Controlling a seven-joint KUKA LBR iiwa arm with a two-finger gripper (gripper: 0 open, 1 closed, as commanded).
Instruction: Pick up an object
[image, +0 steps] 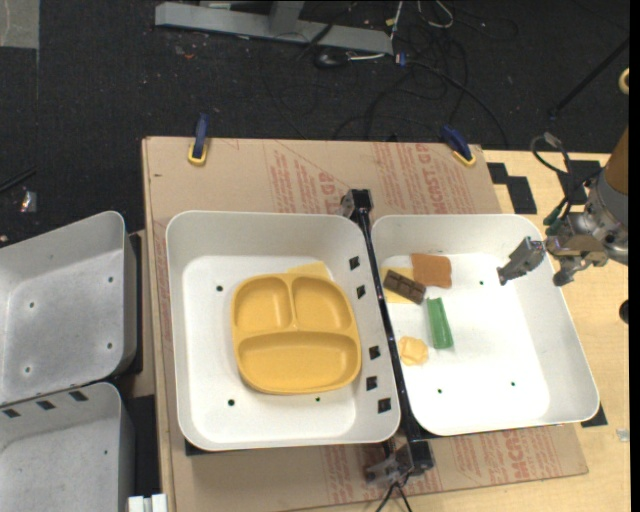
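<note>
Several small objects lie in the left part of the right bin (520, 390): an orange-brown block (432, 269), a dark brown block (404, 287), a green bar (439, 323) and a small yellow lump (413, 350). My gripper (543, 266) hangs over the bin's upper right area, well to the right of the objects. Its fingers (520, 262) are spread open with nothing between them.
The left bin (200, 250) holds a yellow divided plate (296, 333) with a pale yellow sheet (312, 270) peeking out behind it. A black divider (375, 320) runs between the bins. Grey trays (60, 290) lie off the bench to the left.
</note>
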